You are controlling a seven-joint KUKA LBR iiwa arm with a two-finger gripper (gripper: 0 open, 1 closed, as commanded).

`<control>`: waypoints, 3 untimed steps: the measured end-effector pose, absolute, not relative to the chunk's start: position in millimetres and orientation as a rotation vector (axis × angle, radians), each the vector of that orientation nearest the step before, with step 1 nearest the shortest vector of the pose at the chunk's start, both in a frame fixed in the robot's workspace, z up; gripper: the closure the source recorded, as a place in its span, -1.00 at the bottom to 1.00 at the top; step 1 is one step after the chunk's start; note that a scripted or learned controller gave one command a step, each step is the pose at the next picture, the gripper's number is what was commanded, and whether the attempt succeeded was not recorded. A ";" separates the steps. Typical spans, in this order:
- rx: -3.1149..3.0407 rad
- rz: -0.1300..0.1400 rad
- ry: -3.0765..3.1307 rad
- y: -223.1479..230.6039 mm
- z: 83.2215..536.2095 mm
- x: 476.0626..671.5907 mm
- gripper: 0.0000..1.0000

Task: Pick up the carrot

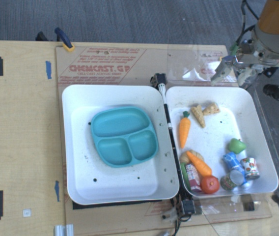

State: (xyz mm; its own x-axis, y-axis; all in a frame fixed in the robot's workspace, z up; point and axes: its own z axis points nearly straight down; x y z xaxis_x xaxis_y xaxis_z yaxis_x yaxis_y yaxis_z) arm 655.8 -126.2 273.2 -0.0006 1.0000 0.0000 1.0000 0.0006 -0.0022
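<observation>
Gripper (230, 74) above right bin's (264, 146) far rim, fingers spread, holding nothing. Carrot (184, 130) upright near left wall; second carrot (199, 162) below.

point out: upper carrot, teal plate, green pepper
upper carrot (184, 132): camera view, middle of its orange body, right bin.
teal plate (123, 134): camera view, divider ridge between compartments, left bin.
green pepper (237, 145): camera view, its top surface, right bin.

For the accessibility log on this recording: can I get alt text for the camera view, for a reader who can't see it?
Two carrots lie in the right white bin, one upright near its left wall, one lower among other toy foods, while the gripper hovers beyond the bin's far edge. The left bin holds a teal divided plate.
</observation>
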 end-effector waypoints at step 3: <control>-2.434 -0.043 -2.054 -100.9 99.5 493.3 -1.00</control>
